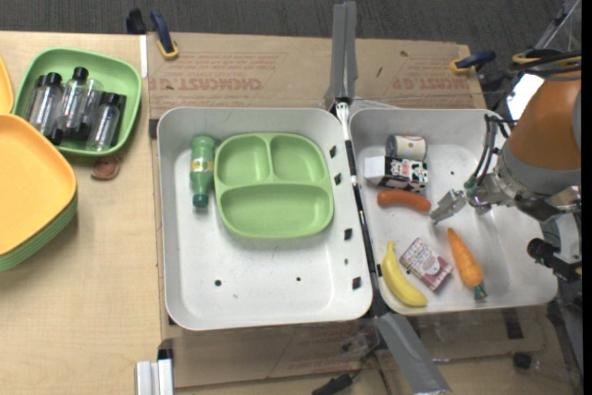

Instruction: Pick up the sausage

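Observation:
The sausage (403, 199), a short orange-red link, lies on the floor of the right bin (462, 136) near its left wall, just below a cow-patterned carton (405, 160). My gripper (446, 206) hangs low in the right bin, just right of the sausage's right end and apart from it. Its fingers are open, with nothing between them. The grey arm with its orange band (548, 129) reaches in from the right edge.
In the right bin, a carrot (465, 259) lies just below the gripper, with a pink packet (425, 262) and a banana (403, 277) further left. The left bin (268, 291) holds a green divided plate (273, 183) and a green bottle (202, 169).

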Available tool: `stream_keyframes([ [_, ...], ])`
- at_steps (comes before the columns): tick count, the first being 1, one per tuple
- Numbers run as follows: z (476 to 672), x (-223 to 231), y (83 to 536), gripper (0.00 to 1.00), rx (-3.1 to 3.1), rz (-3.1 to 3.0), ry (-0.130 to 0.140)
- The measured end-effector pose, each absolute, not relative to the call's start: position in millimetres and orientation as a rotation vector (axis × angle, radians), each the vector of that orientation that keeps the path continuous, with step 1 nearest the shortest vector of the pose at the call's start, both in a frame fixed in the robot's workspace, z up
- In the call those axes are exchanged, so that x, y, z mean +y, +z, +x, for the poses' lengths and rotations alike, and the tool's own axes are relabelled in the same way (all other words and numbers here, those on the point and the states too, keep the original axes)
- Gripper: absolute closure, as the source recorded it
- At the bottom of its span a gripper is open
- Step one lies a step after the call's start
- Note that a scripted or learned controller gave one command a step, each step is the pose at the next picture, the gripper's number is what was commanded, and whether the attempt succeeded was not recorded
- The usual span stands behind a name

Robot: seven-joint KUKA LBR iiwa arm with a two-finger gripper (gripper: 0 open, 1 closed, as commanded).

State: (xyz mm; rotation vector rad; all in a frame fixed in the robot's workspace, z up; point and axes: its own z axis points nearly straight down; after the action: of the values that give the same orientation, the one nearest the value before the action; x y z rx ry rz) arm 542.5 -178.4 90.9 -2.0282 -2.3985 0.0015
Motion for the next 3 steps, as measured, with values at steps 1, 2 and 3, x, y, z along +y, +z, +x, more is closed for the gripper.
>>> stream_keyframes([
  [1,500.4,-189,91,0.00,-2.183,-2.255,0.002],
  [2,512.6,-145,91,0.00,-2.399,-2.025,0.002],
  [3,512.5,-147,99,1.00,-2.394,-2.031,0.002],
])
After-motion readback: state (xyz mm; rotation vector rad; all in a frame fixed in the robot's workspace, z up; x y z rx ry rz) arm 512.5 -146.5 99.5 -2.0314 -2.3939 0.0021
